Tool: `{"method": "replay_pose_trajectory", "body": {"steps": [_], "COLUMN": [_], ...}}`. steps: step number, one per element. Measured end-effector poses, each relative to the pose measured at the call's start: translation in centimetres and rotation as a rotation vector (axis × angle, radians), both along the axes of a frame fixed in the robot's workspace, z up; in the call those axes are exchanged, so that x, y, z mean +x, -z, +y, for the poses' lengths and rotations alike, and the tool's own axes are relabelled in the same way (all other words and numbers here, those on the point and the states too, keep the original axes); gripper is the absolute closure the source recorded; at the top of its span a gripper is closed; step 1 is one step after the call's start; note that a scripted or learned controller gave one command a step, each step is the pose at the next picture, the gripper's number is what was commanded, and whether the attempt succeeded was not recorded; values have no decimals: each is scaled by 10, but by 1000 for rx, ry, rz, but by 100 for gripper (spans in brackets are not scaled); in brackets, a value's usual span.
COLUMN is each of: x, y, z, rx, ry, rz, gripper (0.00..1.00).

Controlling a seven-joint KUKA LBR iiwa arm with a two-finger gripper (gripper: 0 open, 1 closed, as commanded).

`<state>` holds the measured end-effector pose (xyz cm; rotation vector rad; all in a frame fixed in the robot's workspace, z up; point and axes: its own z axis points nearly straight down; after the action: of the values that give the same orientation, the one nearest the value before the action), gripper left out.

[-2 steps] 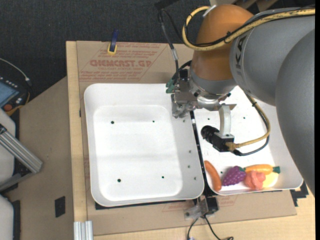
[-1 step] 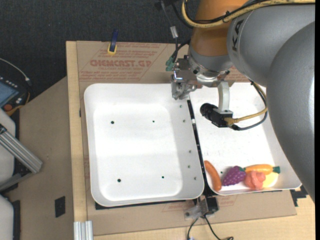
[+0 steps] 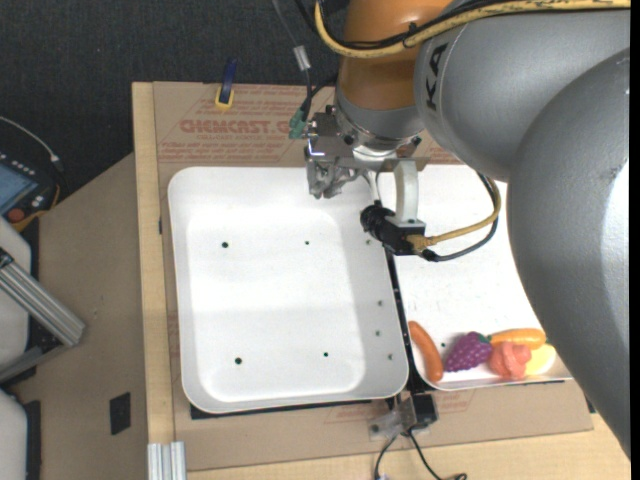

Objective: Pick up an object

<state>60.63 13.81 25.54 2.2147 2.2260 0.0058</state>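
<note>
Several toy foods lie at the near end of the right bin (image 3: 455, 288): an orange-red sausage shape (image 3: 425, 352), a purple bunch of grapes (image 3: 468, 351), a red piece (image 3: 509, 360), an orange piece (image 3: 520, 336) and a yellow piece (image 3: 544, 361). My gripper (image 3: 324, 182) hangs below the orange-banded wrist over the far edge of the left bin (image 3: 260, 298), well away from the foods. Nothing is visible under it. The arm hides most of the right bin.
The large grey arm fills the upper right. A black connector with a tan cable (image 3: 400, 233) hangs over the divide between the bins. Cardboard (image 3: 240, 118) lies under the bins, with a blue and yellow clip (image 3: 226, 88) at its far edge.
</note>
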Motion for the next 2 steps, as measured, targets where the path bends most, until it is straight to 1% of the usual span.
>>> {"method": "replay_pose_trajectory", "body": {"steps": [1, 2], "x": [1, 16], "y": [12, 95], "z": [53, 88], "rx": [0, -3], "ry": [0, 2], "rz": [1, 13], "gripper": [100, 100]}}
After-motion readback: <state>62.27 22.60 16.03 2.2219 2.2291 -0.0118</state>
